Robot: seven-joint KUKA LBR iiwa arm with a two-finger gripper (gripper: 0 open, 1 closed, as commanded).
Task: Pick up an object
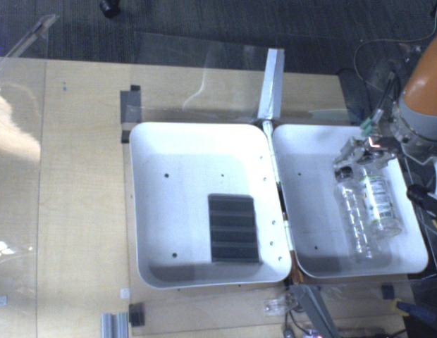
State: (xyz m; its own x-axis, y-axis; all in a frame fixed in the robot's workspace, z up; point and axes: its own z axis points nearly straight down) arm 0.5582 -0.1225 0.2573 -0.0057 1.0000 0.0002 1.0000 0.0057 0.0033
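Note:
A black ribbed rectangular block [232,227] lies flat in the left bin [155,189], toward its front. A clear plastic bottle [370,206] with a pale label lies lengthwise in the right bin [303,189], on its right side. My gripper [359,153] hangs over the upper right part of the right bin, just above the bottle's far end. The grey arm with its orange band [424,83] comes in from the right edge. Nothing can be seen held in the gripper.
A metal bar [271,83] stands behind the seam between the two bins. Cables [377,55] trail at the back right. Black brackets [132,104] sit at the left bin's corners. Bare wooden bench spreads to the left.

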